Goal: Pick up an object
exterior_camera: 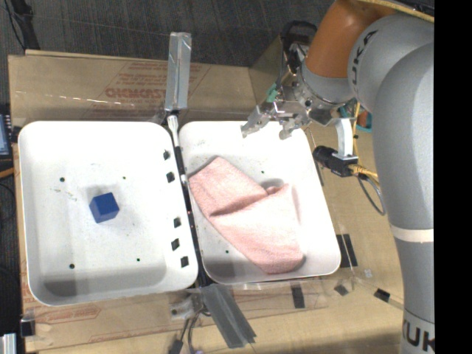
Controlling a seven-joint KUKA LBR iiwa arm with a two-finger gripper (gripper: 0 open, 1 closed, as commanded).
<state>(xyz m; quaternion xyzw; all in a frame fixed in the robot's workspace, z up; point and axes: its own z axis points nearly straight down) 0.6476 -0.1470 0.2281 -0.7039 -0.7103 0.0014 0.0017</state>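
Observation:
A pink folded cloth [249, 214] lies across the middle of the right bin [318, 198], one corner turned up near its right side. A small blue cube [104, 206] sits in the left bin [44, 161], left of centre. My gripper [268, 127] hangs above the far edge of the right bin, up and to the right of the cloth. Its two fingers are spread apart with nothing between them. The grey arm with its orange band reaches in from the upper right.
A metal divider bar [179, 72] stands at the back between the two bins. Black clips line the seam where the bins meet. Brown cardboard lies under and behind the bins. Cables hang near the wrist at the right.

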